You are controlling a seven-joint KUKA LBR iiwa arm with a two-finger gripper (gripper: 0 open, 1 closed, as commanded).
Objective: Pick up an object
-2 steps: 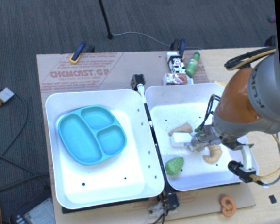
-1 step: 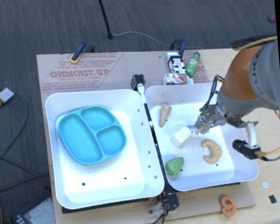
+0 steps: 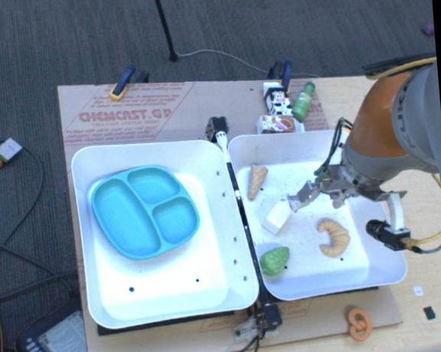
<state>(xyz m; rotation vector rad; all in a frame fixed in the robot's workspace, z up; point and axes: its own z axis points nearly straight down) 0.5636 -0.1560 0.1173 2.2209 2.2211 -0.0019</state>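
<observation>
Right bin: a small white rectangular block, tan croissant, beige cone and green leafy piece are being contained. Grey two-finger gripper is being held open, nothing grasped, just above the block. Left bin: a blue three-compartment plate is being held.

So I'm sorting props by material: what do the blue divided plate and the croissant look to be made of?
The blue divided plate looks like moulded plastic: uniform colour, smooth rounded compartment walls, a soft sheen. The croissant is probably a plastic or rubber toy; its tan surface looks even and slightly glossy, though the view is too coarse to rule out real pastry.
</observation>
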